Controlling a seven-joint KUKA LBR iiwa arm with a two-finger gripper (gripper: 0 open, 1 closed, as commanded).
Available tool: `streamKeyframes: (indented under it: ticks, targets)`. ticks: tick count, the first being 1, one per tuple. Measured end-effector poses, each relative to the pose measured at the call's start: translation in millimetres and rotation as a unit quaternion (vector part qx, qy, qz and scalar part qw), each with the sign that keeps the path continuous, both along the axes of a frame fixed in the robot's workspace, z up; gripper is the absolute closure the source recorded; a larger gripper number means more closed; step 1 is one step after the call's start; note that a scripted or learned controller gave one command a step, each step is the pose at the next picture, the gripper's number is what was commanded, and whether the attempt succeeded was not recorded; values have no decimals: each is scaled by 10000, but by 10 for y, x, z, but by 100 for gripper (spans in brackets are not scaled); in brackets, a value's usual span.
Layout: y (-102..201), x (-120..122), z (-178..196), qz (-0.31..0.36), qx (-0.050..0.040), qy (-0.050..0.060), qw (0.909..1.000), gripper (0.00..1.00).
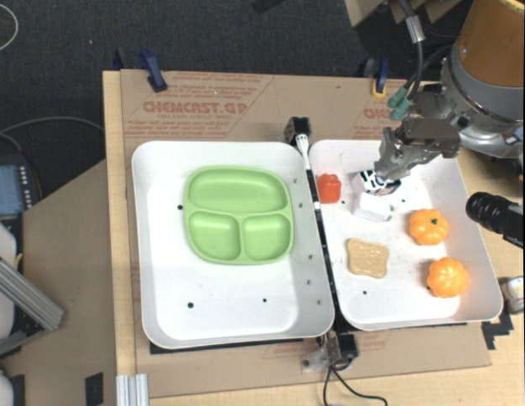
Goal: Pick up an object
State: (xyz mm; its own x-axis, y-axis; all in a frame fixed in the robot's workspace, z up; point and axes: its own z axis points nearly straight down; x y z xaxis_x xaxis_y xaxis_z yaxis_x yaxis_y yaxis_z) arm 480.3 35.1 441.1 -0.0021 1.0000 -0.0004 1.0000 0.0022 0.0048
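Step in hand: lowering onto a pick in the upper middle of the right shallow white plastic bin [478, 265], judged from the arm's pose over that spot.

Hand: grey two-finger hand [389, 176] at upper right of the frame, hanging over a small black-and-white patterned object [374, 182]; open or closed cannot be told, since the tips blur into the object beneath.

Task's thing: black-and-white object, lying in the upper middle of the right bin, directly under the hand and slightly to its lower left; touching or just clear cannot be told. Resting against a small white block [373, 206] just below it.

Doing it well: centring over the black-and-white object before closing, as it sits off towards the left of the tips; coming straight down, not at a slant, to avoid nudging it onto the white block; checking for a real hold before lifting, since nothing yet shows between the tips.

Neighbours to avoid: small orange-red block [329, 188] just left, near the bin's left wall.

Other candidates: two orange toy pumpkins [428, 227] [446, 277] at right, tan toast-shaped piece [367, 258] lower centre, all well apart from the hand.

Left bin: light green three-compartment plastic tray [238, 213], untouched.
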Motion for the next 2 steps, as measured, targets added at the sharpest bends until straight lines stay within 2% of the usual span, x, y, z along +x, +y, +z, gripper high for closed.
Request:
streamKeyframes:
  ticks: [1, 2]
  targets:
    - [355, -18, -762, 9, -1, 74, 10000, 100]
    - [665, -5, -198, 14, 14, -11, 10000, 100]
